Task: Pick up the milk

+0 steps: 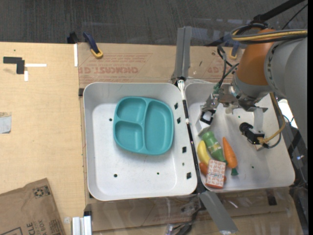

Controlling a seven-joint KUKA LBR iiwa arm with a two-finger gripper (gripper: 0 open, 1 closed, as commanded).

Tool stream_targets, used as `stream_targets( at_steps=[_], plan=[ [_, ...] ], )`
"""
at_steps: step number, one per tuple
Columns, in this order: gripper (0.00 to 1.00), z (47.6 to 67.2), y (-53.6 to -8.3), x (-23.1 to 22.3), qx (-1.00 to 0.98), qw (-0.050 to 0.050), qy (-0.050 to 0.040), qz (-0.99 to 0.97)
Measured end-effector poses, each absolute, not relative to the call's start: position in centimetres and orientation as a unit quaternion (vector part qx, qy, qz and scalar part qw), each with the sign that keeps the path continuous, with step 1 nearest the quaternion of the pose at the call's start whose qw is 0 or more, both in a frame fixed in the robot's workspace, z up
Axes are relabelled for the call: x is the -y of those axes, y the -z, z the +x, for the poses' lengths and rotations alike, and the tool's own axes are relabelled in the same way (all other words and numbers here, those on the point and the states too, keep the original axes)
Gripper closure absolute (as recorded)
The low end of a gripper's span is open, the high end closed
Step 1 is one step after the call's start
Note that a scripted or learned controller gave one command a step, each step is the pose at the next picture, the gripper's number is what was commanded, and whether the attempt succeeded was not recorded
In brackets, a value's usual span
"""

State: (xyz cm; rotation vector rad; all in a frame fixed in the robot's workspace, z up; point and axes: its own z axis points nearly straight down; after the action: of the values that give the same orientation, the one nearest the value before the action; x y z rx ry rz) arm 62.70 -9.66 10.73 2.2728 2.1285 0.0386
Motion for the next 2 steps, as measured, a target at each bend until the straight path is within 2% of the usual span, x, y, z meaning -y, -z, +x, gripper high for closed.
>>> stream_targets(
  at_steps=[1, 2],
  plan=[
    [0.00, 61.4, -10.7, 9.4, -0.694, 0.015, -0.0119, 0.720],
    [0.00, 59.9, -10.7, 9.5, -0.812, 0.017, -0.0094, 0.584]
  ],
)
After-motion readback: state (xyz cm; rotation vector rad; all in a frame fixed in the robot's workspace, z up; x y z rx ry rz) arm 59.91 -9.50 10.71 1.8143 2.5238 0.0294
